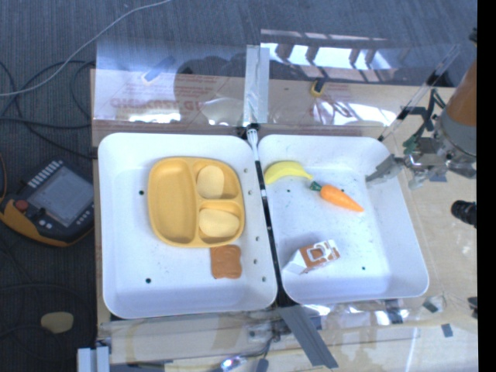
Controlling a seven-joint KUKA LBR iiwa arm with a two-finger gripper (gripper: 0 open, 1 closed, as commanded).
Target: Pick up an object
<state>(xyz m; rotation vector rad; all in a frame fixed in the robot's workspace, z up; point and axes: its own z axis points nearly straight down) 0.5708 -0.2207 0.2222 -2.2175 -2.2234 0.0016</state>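
Metal gripper (404,169) near tapered carrot (339,196)

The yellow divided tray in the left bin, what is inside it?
The yellow tray holds two pale round pieces, one per small compartment. Its long compartment looks bare. What lies beneath them is covered.

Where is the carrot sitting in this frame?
In the camera view the carrot lies in the right bin, in its upper middle, just right of the banana and up from the small orange-and-white package.
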